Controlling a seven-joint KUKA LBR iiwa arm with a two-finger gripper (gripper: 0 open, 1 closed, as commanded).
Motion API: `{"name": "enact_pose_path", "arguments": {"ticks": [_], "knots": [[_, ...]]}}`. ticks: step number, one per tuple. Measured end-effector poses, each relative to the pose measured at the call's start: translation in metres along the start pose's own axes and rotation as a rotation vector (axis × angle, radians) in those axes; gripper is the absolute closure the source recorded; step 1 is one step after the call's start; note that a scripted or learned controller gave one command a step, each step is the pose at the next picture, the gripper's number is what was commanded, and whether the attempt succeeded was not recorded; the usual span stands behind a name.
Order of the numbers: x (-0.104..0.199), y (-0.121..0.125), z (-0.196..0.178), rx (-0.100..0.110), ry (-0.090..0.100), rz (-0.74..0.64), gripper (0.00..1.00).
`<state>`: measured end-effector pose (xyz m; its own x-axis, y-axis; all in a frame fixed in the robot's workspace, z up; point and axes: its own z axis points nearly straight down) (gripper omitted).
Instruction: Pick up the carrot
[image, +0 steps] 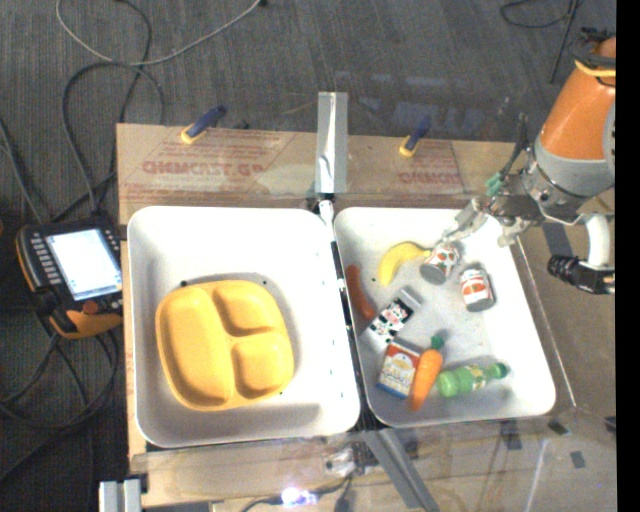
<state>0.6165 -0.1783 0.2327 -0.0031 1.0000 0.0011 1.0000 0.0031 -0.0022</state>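
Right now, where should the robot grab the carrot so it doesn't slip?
Probably around the thick orange middle of the carrot, coming straight down from above. It lies flat and slanted, green top up, with a small carton touching its left and a green bottle on its right, so the fingers should close across its narrow width.

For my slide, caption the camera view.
Gripper hovers over the right bin's far edge; carrot lies near its front.

Dark grey carpet floor (200, 90), black cables (100, 70) looping across it at upper left. Brown cardboard sheet (230, 165) lies under the bench area, held by two blue-and-yellow clamps (203, 123) along its far edge. A handheld control pendant (70, 270) with a lit screen sits at left on the floor.
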Motion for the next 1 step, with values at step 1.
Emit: {"name": "enact_pose_path", "arguments": {"ticks": [1], "knots": [[0.0019,0.0007,-0.0085,0.001,0.001,-0.003,1.00]]}}
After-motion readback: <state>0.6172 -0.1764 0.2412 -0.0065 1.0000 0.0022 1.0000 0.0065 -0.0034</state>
